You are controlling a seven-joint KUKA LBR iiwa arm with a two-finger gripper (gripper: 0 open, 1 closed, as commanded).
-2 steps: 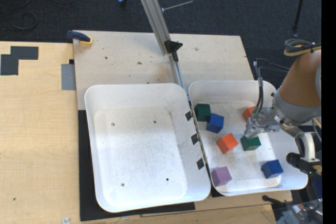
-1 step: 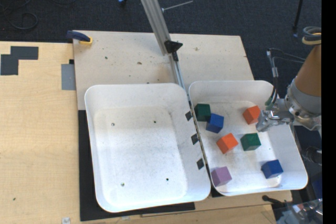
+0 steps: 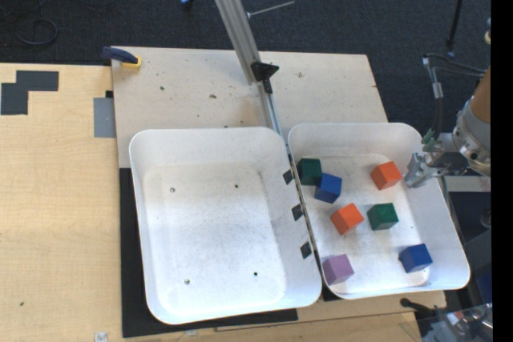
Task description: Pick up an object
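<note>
The right bin [image 3: 365, 132] holds several small blocks. A dark green block [image 3: 309, 170] and a blue block [image 3: 328, 187] touch near its left wall. An orange block [image 3: 385, 175] lies toward the right, with another orange block [image 3: 346, 218] and a green block [image 3: 382, 215] in the middle. A purple block [image 3: 337, 268] and a blue block [image 3: 415, 257] sit at the near end. My gripper [image 3: 418, 171] hangs over the bin's right rim, just right of the orange block, with nothing seen between its fingers.
The left bin [image 3: 160, 144] stands beside the right one, with black clips [image 3: 297, 211] along the shared wall. A slanted aluminium post [image 3: 234, 16] rises behind the bins. A blue-and-yellow tool [image 3: 122, 56] lies at the bench's far left corner.
</note>
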